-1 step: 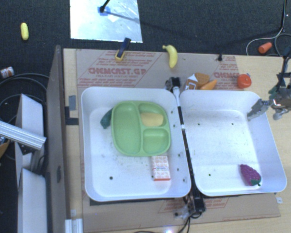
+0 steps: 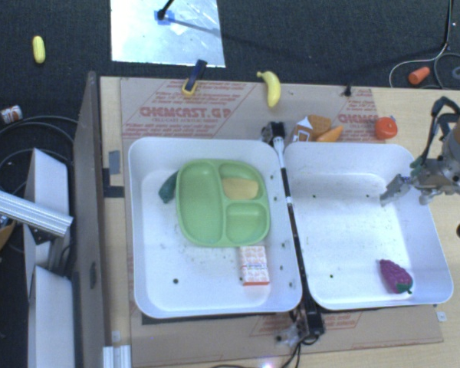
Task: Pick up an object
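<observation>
The purple grape bunch (image 2: 395, 275) is your nearest candidate: it lies alone in the right bin (image 2: 345, 205), close to that bin's front right corner, its long axis running from back-left to front-right with a small green tip at the front end. The gripper (image 2: 395, 189) hangs over the right bin's back right part, the arm reaching in from the right edge of the counter (image 2: 215, 102). You cannot tell from here whether the jaws stand wide or narrow; nothing shows between them. From the jaws the grapes lie toward the front edge of the bin, well apart, with bare bin floor between. I judge the coming move turns on travelling frontward and closing across the short axis of the bunch.

The left bin (image 2: 157, 282) holds a green divided plate (image 2: 215, 213) with a yellow item (image 2: 241, 187) in one compartment, a small carton (image 2: 254, 265) at the plate's front edge and a dark green piece (image 2: 167, 187) at its left edge, all farther from the jaws.
</observation>
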{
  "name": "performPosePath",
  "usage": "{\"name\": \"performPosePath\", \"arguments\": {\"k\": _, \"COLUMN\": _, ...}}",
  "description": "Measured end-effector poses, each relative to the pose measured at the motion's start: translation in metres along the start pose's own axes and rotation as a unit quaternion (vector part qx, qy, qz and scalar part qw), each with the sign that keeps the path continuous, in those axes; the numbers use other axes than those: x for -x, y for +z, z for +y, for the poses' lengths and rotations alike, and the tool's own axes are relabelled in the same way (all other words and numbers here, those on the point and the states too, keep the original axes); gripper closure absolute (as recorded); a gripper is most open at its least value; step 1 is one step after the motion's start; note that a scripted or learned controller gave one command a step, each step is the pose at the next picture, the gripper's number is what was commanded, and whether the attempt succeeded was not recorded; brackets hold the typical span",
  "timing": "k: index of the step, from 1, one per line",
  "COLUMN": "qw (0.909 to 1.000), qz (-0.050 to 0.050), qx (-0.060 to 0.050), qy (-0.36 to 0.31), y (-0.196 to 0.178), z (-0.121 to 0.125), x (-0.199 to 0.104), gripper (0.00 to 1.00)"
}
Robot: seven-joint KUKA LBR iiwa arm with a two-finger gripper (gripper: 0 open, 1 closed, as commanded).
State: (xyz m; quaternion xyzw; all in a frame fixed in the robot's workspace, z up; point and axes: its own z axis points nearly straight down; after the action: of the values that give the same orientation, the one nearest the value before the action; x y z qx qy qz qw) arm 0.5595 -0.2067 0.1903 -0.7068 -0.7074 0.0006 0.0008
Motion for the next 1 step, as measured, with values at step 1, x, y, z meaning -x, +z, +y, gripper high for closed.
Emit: {"name": "performPosePath", "arguments": {"k": 1, "qw": 1.0000, "qz": 0.001, "qx": -0.002, "qy": 0.001, "y": 0.0709, "z": -0.0426, "x": -0.0004, "gripper": 0.00}}
